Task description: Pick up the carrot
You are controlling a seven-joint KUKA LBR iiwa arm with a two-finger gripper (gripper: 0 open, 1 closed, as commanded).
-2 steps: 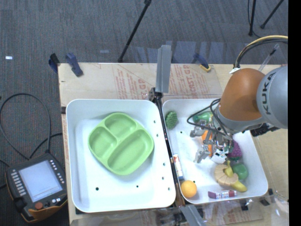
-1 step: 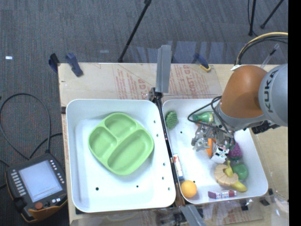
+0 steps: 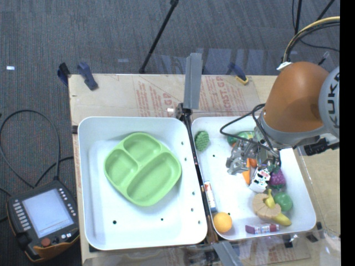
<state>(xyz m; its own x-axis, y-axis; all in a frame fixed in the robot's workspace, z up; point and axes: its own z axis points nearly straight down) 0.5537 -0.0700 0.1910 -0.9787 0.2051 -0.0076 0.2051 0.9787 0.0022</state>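
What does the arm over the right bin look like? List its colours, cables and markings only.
The arm has a large rounded orange band above the wrist, with a grey segment beside it bearing part of the black KUKA lettering. Black cables loop by the wrist, and a yellow and black hose arcs above. The gripper is grey metal.

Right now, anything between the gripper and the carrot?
Nothing visible. The gripper is down in the right bin, right beside the carrot. Purple grapes and a small white toy crowd the carrot's far side.
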